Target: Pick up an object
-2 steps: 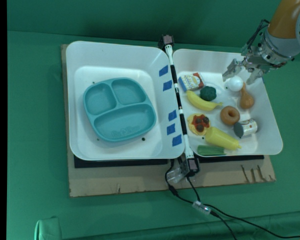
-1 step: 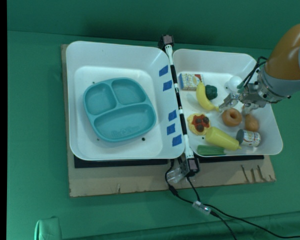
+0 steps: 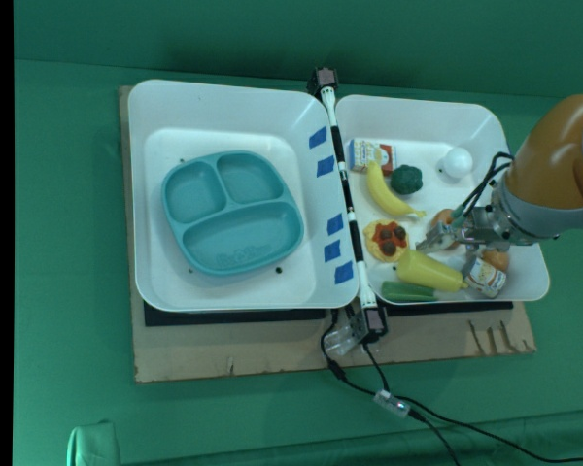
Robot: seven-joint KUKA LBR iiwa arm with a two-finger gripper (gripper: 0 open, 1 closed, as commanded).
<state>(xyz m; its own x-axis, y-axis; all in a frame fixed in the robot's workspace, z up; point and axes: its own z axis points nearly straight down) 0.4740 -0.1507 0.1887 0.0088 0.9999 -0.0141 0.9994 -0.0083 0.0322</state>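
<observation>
Your gripper is hovering over the right bin, partly hiding an orange item; you cannot tell its grip.

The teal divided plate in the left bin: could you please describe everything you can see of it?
The teal divided plate looks like matte plastic, a rounded square with three compartments: two small ones at the far side, one large one nearer the camera. It lies flat, slightly rotated, on the floor of the left bin, apart from the walls.
</observation>
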